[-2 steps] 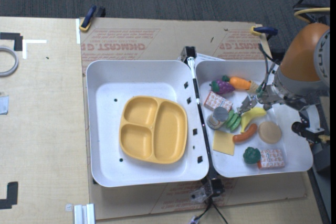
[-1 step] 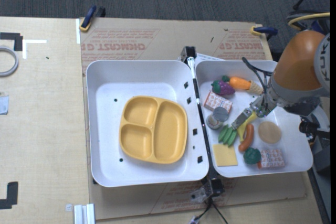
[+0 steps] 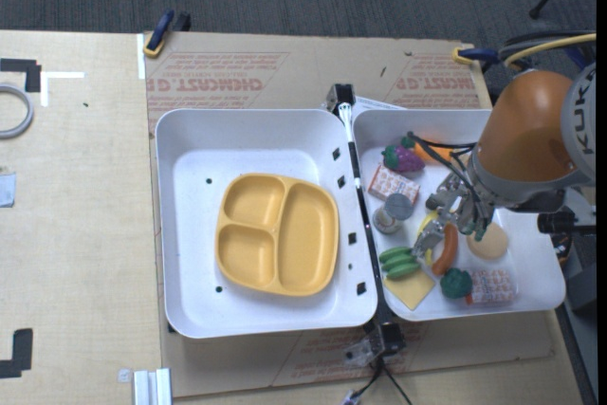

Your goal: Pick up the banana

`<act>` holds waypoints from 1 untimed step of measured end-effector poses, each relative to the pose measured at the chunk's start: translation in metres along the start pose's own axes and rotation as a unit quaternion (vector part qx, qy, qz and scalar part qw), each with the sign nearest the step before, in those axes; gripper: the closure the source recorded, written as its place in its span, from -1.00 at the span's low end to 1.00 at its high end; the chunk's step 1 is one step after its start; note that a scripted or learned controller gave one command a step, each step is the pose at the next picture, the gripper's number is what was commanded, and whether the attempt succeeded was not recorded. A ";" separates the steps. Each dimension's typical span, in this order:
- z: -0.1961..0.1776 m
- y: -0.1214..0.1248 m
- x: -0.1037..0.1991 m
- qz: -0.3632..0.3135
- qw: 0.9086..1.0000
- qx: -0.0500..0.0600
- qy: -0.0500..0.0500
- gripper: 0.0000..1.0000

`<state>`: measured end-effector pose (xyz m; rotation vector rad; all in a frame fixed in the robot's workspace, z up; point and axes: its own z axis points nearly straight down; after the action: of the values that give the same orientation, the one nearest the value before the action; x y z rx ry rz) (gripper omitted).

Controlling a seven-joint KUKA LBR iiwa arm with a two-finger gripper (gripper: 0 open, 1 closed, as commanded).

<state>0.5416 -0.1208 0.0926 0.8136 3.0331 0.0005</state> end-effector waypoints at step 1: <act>0.000 0.021 0.003 -0.123 0.992 0.000 -0.001 -1.00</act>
<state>0.5497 -0.1007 0.0930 0.4340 3.1076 -0.0008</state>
